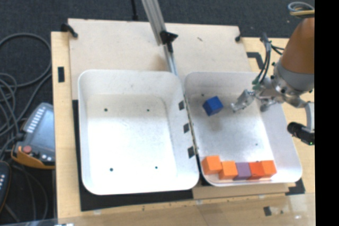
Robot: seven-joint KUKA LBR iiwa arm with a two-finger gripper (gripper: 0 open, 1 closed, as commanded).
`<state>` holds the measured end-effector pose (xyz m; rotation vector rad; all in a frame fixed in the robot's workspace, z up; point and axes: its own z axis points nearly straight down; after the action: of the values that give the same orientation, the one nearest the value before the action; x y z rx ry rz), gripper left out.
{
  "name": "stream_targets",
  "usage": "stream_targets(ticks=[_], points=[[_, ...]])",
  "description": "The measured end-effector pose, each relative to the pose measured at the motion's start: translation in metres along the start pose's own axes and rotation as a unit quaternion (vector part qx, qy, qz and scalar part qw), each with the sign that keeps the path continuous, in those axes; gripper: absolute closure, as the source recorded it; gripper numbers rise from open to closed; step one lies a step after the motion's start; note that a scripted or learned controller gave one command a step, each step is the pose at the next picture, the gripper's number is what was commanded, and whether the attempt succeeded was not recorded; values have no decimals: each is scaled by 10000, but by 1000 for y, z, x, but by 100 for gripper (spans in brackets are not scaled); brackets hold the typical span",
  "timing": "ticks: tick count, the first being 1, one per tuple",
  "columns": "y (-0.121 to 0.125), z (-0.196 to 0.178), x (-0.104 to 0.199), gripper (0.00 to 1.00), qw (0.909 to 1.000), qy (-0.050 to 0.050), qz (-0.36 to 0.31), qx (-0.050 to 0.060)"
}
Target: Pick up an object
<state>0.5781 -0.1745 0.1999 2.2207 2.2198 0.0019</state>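
Now reaching for a block

Right now the arm (299,55) is hanging over the right bin (280,137). Its gripper (241,103) is holding nothing, and I cannot tell how its jaws are standing. A blue block (213,106) is sitting alone just beside the gripper, in the bin's upper part. I think it should be going straight down over that block. Along the bin's near wall, orange blocks (213,164) and a purple block (243,169) are touching in a row, so those would be harder. The left bin (87,87) is lying next door.

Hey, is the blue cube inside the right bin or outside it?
Inside. The blue cube sits on the right bin floor, near its upper left corner.
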Motion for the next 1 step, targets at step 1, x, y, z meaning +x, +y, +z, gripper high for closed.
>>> stream_targets(ticks=[1], points=[[67,80,42,0,10000,3,-11,10]])
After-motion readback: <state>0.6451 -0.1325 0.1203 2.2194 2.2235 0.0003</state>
